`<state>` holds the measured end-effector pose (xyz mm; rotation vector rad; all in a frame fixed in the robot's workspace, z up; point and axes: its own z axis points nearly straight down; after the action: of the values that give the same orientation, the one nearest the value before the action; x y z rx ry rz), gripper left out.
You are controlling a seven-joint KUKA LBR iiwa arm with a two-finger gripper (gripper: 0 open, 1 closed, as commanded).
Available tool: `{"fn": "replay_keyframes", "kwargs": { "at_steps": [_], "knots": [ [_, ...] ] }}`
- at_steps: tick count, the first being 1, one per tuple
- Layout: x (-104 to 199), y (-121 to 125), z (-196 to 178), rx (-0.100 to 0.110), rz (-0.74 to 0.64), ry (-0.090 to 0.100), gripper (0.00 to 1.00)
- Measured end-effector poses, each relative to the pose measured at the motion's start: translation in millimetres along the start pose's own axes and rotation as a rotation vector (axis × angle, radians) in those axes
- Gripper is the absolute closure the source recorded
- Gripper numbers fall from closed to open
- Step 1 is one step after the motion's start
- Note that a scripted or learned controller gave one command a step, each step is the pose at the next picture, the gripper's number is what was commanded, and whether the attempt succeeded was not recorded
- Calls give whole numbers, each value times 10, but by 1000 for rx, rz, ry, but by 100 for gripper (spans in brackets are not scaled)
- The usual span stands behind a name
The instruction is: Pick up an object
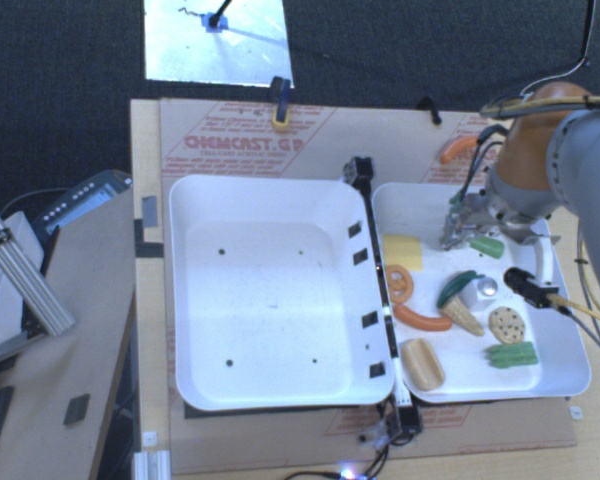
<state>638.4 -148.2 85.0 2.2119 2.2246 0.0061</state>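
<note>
Over the right bin (565,373) my gripper (458,230) hangs low near the back wall; from here I cannot tell how it is set. Just beside it lies a green piece (487,247), possibly touching. Nearer me sit a yellow block (402,251), an orange ring (399,285), a sausage (421,318), a cookie (506,323) and a bread roll (423,363). The left bin (195,368) is alongside.

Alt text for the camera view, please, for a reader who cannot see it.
A grey arm's claw is lowered into the right bin, beside a green piece. That bin also holds a yellow slice, a sausage and a cookie. The left bin sits alongside.
</note>
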Motion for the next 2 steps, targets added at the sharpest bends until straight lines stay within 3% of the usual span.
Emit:
{"fn": "replay_keyframes", "kwargs": {
  "at_steps": [1,2],
  "knots": [
    [412,79,-1,2,-2,1,100],
    [385,73,-1,3,1,0,0]
  ]
}}
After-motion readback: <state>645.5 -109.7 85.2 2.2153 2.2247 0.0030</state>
